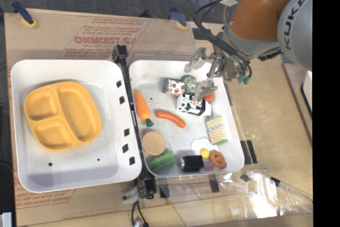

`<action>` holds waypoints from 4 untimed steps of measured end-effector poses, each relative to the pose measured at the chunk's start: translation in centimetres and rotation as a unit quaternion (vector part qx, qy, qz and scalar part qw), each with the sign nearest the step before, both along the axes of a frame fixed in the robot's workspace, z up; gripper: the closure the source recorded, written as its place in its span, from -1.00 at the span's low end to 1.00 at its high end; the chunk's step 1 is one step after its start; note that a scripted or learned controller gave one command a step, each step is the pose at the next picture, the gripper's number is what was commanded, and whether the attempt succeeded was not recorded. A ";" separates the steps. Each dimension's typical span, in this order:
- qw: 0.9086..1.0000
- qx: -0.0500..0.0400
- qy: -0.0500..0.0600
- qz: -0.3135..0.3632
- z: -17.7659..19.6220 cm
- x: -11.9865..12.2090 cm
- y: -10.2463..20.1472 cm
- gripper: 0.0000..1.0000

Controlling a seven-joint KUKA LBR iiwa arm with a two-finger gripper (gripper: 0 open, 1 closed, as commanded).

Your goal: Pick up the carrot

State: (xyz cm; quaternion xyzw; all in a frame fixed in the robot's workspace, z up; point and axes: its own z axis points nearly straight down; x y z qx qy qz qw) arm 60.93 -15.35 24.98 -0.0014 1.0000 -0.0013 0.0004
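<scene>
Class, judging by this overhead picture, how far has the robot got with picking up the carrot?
Done: nothing visible yet; the carrot lies in the right bin, by its left wall. In hand: the gripper hovers at the bin's upper right over the patterned blocks, away from the carrot. Left: cross over, descend, grasp, lift.

Cardboard-covered bench (pixel 79 37), 2 white bins (pixel 21 130) (pixel 175 69) side by side

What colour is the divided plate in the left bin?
Yellow-orange; the divided plate shows plainly in the camera view.
</scene>
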 end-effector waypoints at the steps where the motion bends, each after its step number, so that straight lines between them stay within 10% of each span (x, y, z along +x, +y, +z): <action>1: 0.999 0.001 0.006 -0.051 -6.6 -11.2 -5.0 -1.00; 2: 0.995 0.004 0.000 -0.101 -8.8 -9.4 5.0 -1.00; 4: 0.947 0.001 -0.001 -0.323 -15.8 1.2 6.3 -1.00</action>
